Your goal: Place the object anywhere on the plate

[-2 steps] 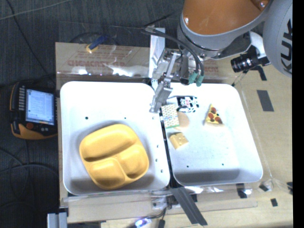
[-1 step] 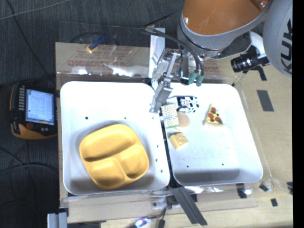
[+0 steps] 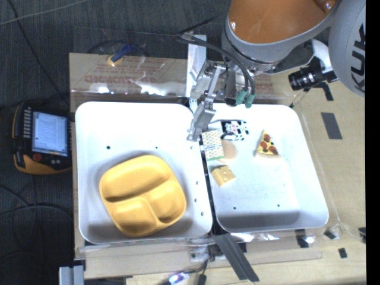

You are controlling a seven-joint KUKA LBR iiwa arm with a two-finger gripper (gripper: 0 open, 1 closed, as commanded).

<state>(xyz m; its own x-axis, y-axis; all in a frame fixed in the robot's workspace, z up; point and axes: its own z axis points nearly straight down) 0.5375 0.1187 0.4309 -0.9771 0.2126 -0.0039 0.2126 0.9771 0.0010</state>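
Note:
A yellow plate (image 3: 142, 193) with three compartments lies in the left bin (image 3: 101, 129), toward its front. Several small toy foods sit in the right bin (image 3: 297, 200): a checked sandwich piece (image 3: 212, 144), a tan round piece (image 3: 229, 151), a cheese wedge (image 3: 222, 175), a pizza slice (image 3: 267, 144) and a black-and-white cow figure (image 3: 234, 129). My gripper (image 3: 195, 132) hangs over the divide between the two bins, just left of the sandwich piece, behind and to the right of the plate. Nothing can be seen held in it.
The arm's orange and grey body (image 3: 279, 16) fills the upper right, above the right bin's back edge. A handheld pendant (image 3: 44, 136) lies left of the bench. Clear plastic wrapping (image 3: 136, 76) lies behind the left bin.

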